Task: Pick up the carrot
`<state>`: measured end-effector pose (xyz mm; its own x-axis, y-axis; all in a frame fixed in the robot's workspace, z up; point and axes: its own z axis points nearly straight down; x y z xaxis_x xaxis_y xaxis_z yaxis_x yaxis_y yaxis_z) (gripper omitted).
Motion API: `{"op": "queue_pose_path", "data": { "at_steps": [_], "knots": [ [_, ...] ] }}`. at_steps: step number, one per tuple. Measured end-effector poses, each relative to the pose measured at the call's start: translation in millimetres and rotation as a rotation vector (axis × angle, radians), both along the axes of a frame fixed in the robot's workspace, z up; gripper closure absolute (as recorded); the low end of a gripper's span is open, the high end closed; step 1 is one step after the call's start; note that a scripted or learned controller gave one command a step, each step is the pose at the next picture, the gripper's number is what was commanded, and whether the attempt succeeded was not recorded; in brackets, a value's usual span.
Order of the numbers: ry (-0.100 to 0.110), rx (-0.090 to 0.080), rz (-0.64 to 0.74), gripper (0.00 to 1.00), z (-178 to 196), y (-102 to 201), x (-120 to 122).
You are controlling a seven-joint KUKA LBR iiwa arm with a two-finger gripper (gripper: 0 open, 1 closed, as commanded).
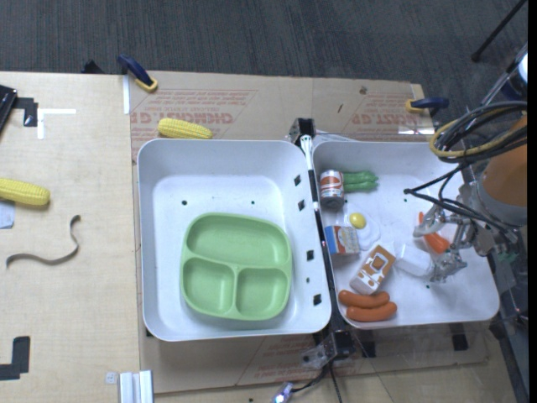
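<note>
Over in the right bin (470,309), the gripper (438,243) has its fingers closed on the carrot (435,243), a small orange piece caught between them. Just to its left lie a white wrapper and a small carton (374,269).
</note>
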<state>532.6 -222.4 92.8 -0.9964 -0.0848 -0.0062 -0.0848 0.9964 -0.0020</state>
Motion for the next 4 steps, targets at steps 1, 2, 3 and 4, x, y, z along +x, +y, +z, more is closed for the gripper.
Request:
{"op": "queue_pose_path", "data": {
  "at_steps": [1,2,3,4],
  "knots": [
    [0.002,0.002,0.058,0.0,-0.4,78.7,6.1],
    [-0.002,-0.001,0.219,0.0,0.8,127.7,31.3],
    [-0.001,0.0,0.031,0.0,0.6,126.3,69.1],
    [0.003,0.0,0.126,0.0,-0.6,129.9,15.0]
  ]
}}
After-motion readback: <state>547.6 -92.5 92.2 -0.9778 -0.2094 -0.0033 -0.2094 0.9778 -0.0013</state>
